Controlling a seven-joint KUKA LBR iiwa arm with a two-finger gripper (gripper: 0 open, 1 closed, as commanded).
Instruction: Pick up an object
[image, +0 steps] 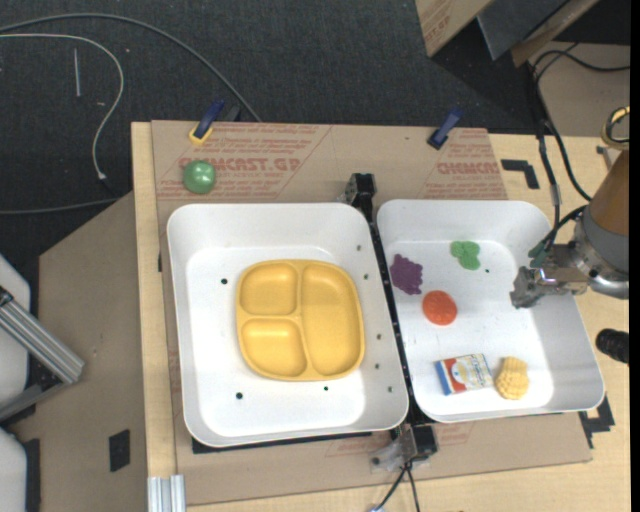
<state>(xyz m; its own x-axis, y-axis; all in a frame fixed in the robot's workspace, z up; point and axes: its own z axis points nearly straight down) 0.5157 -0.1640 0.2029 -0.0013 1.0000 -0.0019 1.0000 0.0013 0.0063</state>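
Note:
The right bin (560, 395) holds several small objects. A purple grape bunch (407, 272) lies near its left wall, with a green piece (465, 252) at the back. An orange-red round fruit (439, 308) sits in the middle. At the front are a small white and blue carton (462, 373) and a yellow corn-like piece (512, 378). My gripper (528, 288) hangs over the bin's right side, apart from all of them. The green piece is the closest, to its left.
The left bin (200, 400) carries a yellow divided plate (300, 318). A green ball (199, 177) rests on the cardboard behind the left bin. Blue clamps (207, 122) (444, 129) grip the board's back edge. Cables run past the arm at the right.

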